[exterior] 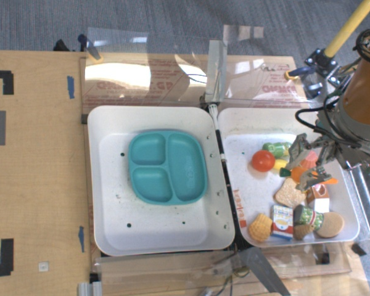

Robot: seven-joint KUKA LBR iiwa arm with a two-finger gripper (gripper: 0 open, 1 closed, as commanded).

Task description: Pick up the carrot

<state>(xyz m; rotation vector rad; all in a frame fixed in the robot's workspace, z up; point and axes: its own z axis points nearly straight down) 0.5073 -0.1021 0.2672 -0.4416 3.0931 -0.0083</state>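
The gripper (308,156) sits low in the right bin (246,142), right over the carrot (303,165), so the carrot's mostly covered. Honestly can't tell how its fingers stand.

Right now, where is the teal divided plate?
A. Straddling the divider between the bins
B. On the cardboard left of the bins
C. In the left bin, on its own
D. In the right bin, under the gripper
C: the plate lies flat in the left bin, apart from the toy food heaped in the right bin, where the gripper works.
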